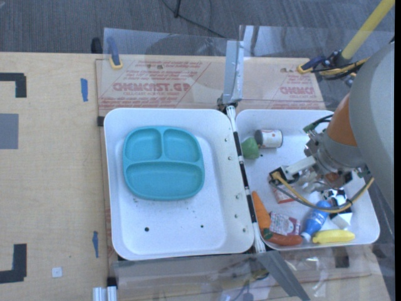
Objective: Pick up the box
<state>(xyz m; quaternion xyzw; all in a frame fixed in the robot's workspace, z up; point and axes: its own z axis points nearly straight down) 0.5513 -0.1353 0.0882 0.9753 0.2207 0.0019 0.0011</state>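
Observation:
My gripper [291, 177] hangs low over the middle of the right bin [369, 227], reaching in from the right under the grey arm with its orange band [341, 127]. A small red and white box [283, 221] lies flat near the bin's front, just below the gripper and apart from it. A thin orange-edged flat piece [283, 198] pokes out from under the gripper. I see nothing held between the fingers.
The right bin also holds a green object [250, 147], a white and grey cylinder [270, 138], a carrot [261, 211], a blue bottle [315, 221], a yellow banana [333, 236] and a black-and-white item [338, 198]. A teal divided plate [163, 162] lies in the left bin [188, 237].

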